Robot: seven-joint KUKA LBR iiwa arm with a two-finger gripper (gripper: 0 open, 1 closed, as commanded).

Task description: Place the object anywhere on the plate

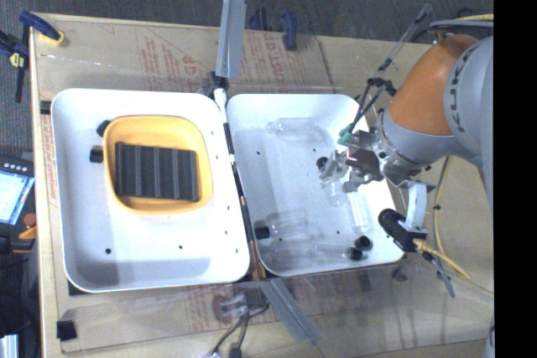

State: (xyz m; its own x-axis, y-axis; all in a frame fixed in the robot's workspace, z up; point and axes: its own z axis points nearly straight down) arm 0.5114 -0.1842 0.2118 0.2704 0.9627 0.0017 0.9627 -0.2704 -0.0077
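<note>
Grey with an orange band, the arm (436,109) rises closest to the lens and reaches in from the right, its gripper (340,170) low over the right bin (252,117), towards that bin's right side. Whether the claw is apart or together cannot be told, as its tip merges with see-through plastic beneath it. Several clear plastic objects lie in this bin: one (294,132) near the far wall, one (291,226) near the front left corner, one (357,210) just beside the gripper. Small black caps (359,248) sit near the front right corner. Well apart, in the left bin (75,256), the yellow plate (155,126) carries a dark ridged insert (157,172). Both bins rest on the bench (126,54), a blue clamp (40,26) at its far left corner
</note>
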